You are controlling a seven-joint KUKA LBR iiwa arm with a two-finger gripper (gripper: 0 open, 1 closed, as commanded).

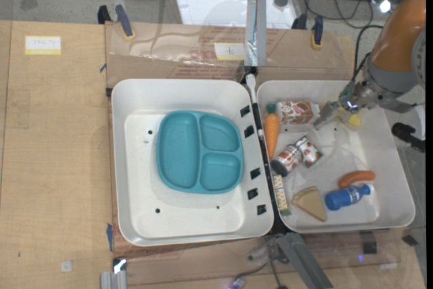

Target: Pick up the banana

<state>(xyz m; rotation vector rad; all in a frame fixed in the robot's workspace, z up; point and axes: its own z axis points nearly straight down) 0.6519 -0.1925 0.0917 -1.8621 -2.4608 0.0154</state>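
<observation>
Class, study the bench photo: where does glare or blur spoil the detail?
Camera view: glare whitens the far wall of the left bin; the hand is smeared by blur; a yellow bit beside it, perhaps the banana, is too soft to identify.

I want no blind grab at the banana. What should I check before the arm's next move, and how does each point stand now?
1. Banana located: cannot tell; a yellow bit peeks out beside the gripper.
2. Gripper over right bin: ok.
3. Something held between fingers: cannot tell.
4. Neighbours clear of gripper: not ok; the carton lies close.
5. Can and carrot out of the way: ok.
6. Blue plate in left bin, apart: ok.
</observation>
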